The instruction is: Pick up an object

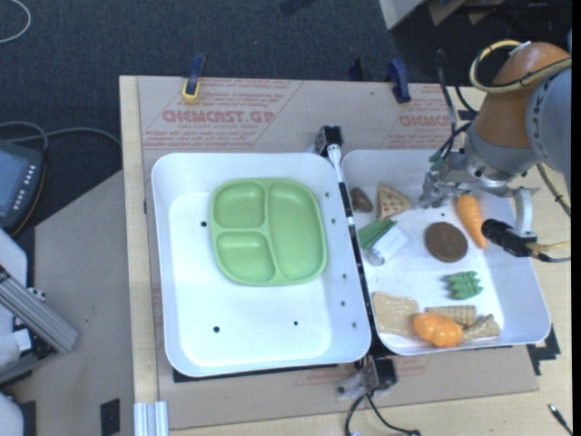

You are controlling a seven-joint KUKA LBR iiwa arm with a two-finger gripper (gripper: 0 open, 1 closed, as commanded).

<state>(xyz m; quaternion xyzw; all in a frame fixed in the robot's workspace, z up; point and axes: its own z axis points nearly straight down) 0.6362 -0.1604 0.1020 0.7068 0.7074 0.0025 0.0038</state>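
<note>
Camera view, looking down at a slant on two white bins side by side on a cardboard-covered bench (pixel 227 116). Left bin (pixel 263 330) carrying a green divided tray (pixel 269 231), lying flat near its far half. Right bin (pixel 513 275) scattered with toy food: a brown lump (pixel 362 200) and a tan triangular slice (pixel 392 201) at the far left corner, a green-and-white piece (pixel 381 239) just beside the dividing wall, a round brown disc (pixel 446 242) in the middle, an orange carrot (pixel 469 218) just beyond the disc, a small green cluster (pixel 464 285) nearer the front. Along the front edge, a pale bread slice (pixel 394 309), an orange fruit (pixel 436 329) and a waffle-patterned cracker (pixel 456 314), touching or overlapping one another. Grey arm (pixel 517 107) reaching in from the right, orange band above the wrist. Gripper (pixel 440 191) low over the far part of the right bin, between the triangular slice and the carrot, just beside the carrot's top end. Open or closed: cannot tell. Nothing seen held.
</note>
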